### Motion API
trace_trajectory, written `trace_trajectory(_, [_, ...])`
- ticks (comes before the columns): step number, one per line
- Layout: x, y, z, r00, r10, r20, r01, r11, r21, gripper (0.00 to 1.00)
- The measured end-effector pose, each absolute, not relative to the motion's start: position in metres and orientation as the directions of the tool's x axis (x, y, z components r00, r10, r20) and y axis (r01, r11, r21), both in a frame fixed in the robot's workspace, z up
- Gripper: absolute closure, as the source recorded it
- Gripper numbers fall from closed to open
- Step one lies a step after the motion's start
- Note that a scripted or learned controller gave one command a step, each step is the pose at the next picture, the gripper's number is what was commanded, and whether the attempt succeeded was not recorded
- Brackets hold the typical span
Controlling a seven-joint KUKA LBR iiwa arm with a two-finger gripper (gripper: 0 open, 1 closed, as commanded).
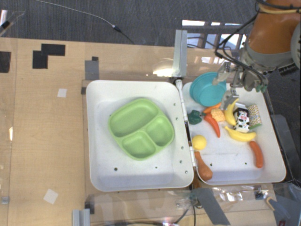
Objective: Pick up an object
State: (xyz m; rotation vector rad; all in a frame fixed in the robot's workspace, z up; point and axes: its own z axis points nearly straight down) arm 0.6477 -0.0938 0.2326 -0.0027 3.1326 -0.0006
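I saw my grey two-finger gripper [229, 99] hang near the right white bin's [273, 171] far edge, above the crowded yellow plastic bananas [241, 135], holding nothing I could see, so it could easily bump a neighbour toy.

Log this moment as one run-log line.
arm: over right bin | tool: low beside teal bowl, above bananas | grasp: none seen | left bin: green divided plate
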Motion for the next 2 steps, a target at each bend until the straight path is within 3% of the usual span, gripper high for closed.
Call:
trace_trajectory(1, [0.588, -0.091, 0.099, -0.996, 0.085, 0.003, 0.085, 0.996, 0.001, 0.00])
trace_trajectory(2, [0.621, -0.085, 0.089, -0.968, 0.251, 0.010, 0.252, 0.968, 0.000, 0.00])
